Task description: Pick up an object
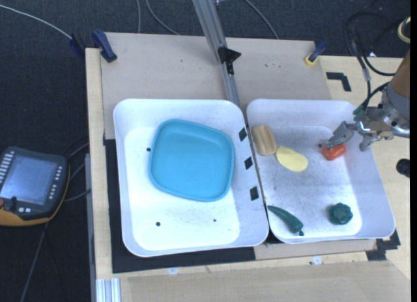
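Camera view: gripper point(340, 139) low over right bin point(384, 209), near its far right side, fingers spread, orange piece point(334, 152) just under tips, not clamped. Step in hand, likely: descent onto orange piece. Next calls for final drop, closing around it, straight lift. Yellow piece point(292, 160), wooden block point(264, 139) nearby, apart.

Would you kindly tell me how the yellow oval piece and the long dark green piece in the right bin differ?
The yellow oval piece is pale and rounded; the long dark green piece is dark, slim and tapered. The yellow one lies near the middle of the right white bin, beside a tan wooden block; the green one lies at the bin's near edge. Both lie flat, away from the gripper.
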`<control>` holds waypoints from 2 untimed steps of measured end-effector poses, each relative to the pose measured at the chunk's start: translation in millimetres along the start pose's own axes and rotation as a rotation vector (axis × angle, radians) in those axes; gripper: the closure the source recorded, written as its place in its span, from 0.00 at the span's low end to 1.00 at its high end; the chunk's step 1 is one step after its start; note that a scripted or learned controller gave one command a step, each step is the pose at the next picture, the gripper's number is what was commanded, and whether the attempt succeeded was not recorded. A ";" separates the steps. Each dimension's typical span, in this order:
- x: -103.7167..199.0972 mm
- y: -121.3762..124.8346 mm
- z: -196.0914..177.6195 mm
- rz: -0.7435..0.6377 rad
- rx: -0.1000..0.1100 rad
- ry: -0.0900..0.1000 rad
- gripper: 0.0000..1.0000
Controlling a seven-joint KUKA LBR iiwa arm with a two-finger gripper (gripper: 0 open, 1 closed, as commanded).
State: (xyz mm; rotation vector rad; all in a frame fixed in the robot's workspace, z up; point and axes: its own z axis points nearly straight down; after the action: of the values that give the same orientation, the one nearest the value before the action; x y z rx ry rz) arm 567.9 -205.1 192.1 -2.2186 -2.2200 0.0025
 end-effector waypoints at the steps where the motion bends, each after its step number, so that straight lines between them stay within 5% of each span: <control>1: 6.5 7.2 55.3 0.000 0.001 0.000 0.00; 2: 5.9 8.5 41.7 0.000 -0.005 -0.001 1.00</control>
State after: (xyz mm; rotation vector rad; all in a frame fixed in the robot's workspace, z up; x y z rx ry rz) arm 576.3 -199.2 150.4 -2.2219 -2.2233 -0.0020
